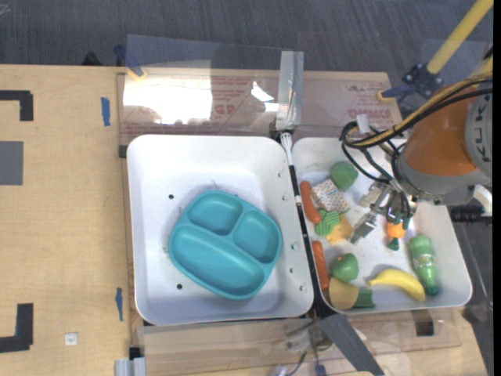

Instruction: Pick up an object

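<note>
Nearest, by the front rim of the right bin (pixel 463 287): a yellow banana (pixel 399 283). Just left of the banana, a tan lump (pixel 341 293), hard to name, with a round green toy (pixel 344 266) touching it. Further left of the banana, a long orange carrot (pixel 319 263) against the bin wall. Just right of the banana and a bit behind it, a green bottle (pixel 423 262). Behind the banana, a small orange toy (pixel 395 229), partly hidden and too small to name. Right above that, the end effector (pixel 380 214), low among the toys; open or closed, cannot tell, and nothing clearly held. Behind and left of the banana, a yellow-green toy (pixel 332 225), a dotted box (pixel 332 198) and a green ball shape (pixel 343 174). Far left of the banana, a teal plate (pixel 225 243) in the left bin (pixel 156 153). Behind and right of the banana, the arm (pixel 442 143), cut off at the edge.
</note>
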`<state>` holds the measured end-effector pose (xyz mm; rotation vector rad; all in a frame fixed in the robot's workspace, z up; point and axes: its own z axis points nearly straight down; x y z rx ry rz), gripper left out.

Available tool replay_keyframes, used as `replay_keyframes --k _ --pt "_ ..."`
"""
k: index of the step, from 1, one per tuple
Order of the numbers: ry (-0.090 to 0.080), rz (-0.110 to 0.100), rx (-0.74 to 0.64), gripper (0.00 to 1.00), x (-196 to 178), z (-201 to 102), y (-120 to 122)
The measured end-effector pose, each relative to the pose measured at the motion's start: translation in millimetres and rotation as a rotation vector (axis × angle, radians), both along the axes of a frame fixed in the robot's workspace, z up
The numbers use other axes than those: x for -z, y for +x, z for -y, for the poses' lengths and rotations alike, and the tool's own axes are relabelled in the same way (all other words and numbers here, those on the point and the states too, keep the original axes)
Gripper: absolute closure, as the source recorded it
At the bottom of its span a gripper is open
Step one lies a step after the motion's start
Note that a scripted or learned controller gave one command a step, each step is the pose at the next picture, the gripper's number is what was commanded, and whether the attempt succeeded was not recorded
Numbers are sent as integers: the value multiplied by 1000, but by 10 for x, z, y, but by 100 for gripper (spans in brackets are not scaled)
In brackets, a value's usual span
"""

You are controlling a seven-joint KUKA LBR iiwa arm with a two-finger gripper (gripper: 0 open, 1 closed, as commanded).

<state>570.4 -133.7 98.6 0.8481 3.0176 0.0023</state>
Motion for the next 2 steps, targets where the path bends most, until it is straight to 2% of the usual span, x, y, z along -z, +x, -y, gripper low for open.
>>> replay_keyframes --k 1,2 --pt "-5 3 -36 0 -338 940 621" --pt "-3 3 19 0 100 636 193"
